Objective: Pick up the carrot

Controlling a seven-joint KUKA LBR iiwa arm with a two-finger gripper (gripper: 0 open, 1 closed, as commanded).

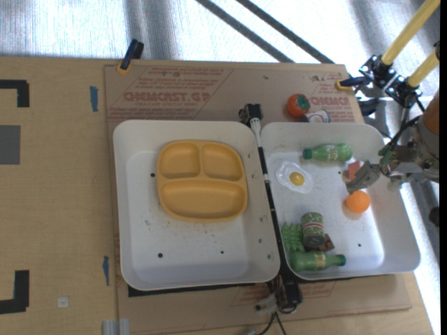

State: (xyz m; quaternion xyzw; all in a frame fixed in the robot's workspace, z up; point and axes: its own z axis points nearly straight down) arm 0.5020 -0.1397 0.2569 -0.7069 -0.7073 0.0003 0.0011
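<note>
Gripper (362, 178) low in rt bin (399, 253); open or closed, can't tell. Carrot (354, 166) prob. the reddish bit beside it, mostly hidden. Risk: closing on orange ball (357, 202) nearby instead, or nudging carrot away.

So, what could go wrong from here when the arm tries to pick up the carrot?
1. No carrot is clearly identifiable. The gripper hangs over the right bin, beside an orange ball and a small reddish item; it may grab the wrong one.
2. The ball looks round, so it could roll away if bumped.
3. The green bottle lies nearby and could be knocked.
</note>
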